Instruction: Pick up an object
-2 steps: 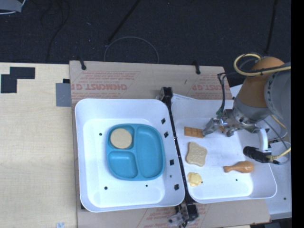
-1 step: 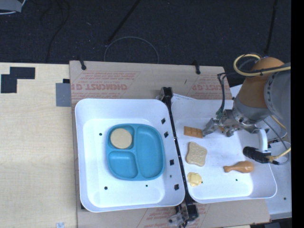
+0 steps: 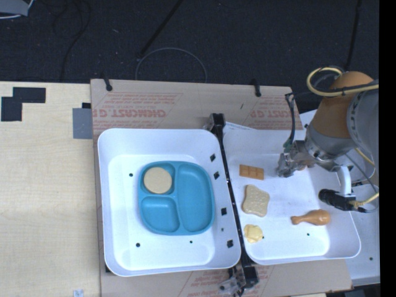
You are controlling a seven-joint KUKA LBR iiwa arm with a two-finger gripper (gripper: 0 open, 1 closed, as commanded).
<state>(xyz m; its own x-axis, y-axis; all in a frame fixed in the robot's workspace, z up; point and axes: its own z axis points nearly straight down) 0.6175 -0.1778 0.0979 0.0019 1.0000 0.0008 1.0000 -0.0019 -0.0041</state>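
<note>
In the right bin point(image 3: 328, 243) lie an orange cracker point(image 3: 252, 172), a pale bread slice point(image 3: 255, 200), a small yellow lump point(image 3: 252, 232) and a brown chicken drumstick point(image 3: 312, 218). My gripper point(image 3: 287, 166) hangs over the upper middle of this bin, to the right of the cracker and above the drumstick. Nothing shows between its tips. The orange-banded arm point(image 3: 337, 113) reaches in from the right.
The left bin point(image 3: 117, 147) holds a blue divided tray point(image 3: 195, 200) with a tan round cookie point(image 3: 157, 180) in its upper-left compartment. A black divider point(image 3: 224, 178) runs between the bins. Cables point(image 3: 346, 200) hang beside the arm at the right bin's edge.
</note>
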